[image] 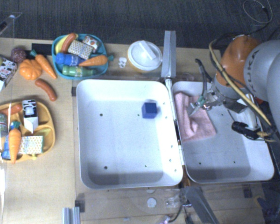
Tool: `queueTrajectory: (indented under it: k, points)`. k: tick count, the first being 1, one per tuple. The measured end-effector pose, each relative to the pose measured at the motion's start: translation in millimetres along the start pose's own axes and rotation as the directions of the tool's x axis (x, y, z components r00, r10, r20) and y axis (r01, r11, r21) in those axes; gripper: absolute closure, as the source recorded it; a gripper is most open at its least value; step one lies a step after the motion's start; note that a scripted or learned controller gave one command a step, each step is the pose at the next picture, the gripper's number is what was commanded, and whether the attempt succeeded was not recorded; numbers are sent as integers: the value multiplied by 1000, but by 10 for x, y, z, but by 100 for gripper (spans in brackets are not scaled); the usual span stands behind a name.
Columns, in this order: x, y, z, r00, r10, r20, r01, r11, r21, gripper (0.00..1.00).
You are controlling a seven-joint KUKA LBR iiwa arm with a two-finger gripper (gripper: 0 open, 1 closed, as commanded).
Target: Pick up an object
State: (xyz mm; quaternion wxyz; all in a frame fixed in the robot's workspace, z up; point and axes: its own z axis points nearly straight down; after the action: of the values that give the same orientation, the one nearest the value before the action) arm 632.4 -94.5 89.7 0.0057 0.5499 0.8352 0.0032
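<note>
Over the right bin, jaws sit low at the pink cloth, probably going for it; can't tell if they're open or gripping. Blue cube lies apart in the left bin.

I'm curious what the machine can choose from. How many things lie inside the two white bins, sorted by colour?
Blue: 1, the blue cube in the left bin
Pink: 1, the pink cloth in the right bin, with the gripper over it
Total: 2
</note>
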Motion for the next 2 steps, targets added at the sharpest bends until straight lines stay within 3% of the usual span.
queueTrajectory:
  k: [1,2]
  points:
    - [5,19,-107,1000,-3,0,3,1000,-3,100]
    - [341,564,-944,982,-187,-7,187,982,8,100]
